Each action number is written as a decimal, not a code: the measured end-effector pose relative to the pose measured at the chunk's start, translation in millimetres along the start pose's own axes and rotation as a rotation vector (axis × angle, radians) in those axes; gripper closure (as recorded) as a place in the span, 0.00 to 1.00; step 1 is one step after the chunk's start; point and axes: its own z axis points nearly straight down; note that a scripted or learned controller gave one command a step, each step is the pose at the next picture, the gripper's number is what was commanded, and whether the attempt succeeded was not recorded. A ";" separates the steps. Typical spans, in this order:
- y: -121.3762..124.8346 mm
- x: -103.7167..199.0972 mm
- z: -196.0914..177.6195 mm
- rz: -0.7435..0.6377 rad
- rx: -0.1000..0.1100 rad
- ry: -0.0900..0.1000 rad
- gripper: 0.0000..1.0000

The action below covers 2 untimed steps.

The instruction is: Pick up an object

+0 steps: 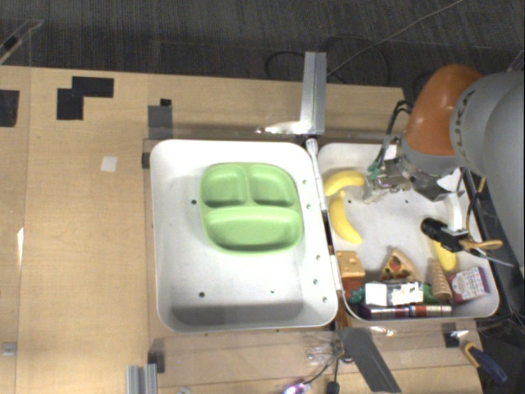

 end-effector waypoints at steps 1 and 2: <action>1.0 3.0 -0.1 -0.003 0.000 0.004 0.00; 10.6 -9.0 0.8 0.118 0.002 0.007 0.00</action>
